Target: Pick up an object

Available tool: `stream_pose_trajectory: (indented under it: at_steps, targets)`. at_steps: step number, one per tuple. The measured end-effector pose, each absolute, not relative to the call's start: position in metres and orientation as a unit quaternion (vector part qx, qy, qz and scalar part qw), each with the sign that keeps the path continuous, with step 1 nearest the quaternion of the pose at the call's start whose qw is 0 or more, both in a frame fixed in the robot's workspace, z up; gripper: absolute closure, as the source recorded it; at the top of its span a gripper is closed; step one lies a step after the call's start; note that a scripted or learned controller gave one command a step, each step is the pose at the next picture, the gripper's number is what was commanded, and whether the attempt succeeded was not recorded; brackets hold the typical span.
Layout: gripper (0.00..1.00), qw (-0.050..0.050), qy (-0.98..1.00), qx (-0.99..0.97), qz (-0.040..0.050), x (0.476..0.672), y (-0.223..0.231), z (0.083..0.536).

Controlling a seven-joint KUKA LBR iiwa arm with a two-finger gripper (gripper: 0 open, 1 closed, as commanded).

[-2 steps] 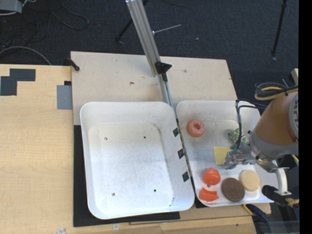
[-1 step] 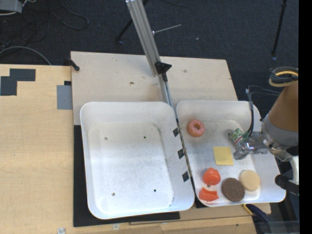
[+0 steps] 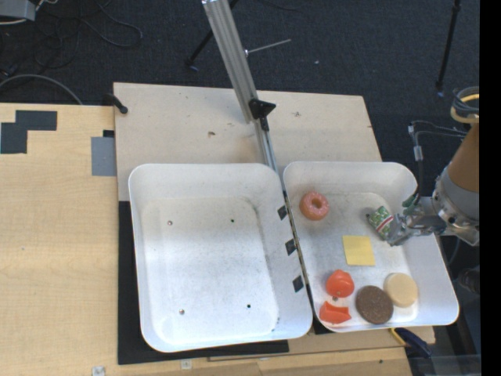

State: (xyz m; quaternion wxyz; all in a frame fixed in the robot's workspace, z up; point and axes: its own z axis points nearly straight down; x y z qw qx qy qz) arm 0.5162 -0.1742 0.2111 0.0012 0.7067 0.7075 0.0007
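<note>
The right bin (image 3: 352,175) holds several small items: a pink doughnut (image 3: 315,205), a green and white crumpled packet (image 3: 381,220), a yellow square (image 3: 358,250), a red tomato-like piece (image 3: 340,283) with a red slice (image 3: 335,313) below it, a brown round cookie (image 3: 374,304) and a cream round piece (image 3: 401,289). My gripper (image 3: 401,229) reaches in over the bin's right rim and sits low, right beside the green packet. Its fingers point left toward the packet, which lies touching or just off their tips.
The left bin (image 3: 203,257) sits next to it, with a black divider strip (image 3: 288,245) between the two. A slanted aluminium post (image 3: 235,61) rises behind the bins. The arm's grey and orange body (image 3: 462,186) stands at the right edge.
</note>
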Motion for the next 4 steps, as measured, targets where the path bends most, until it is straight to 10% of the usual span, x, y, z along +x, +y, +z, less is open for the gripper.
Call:
stream_pose_trajectory:
  at_steps: [4]
  targets:
    - [1.0,-0.002,0.709,0.705,-0.0001,0.558,0.03,0.23]
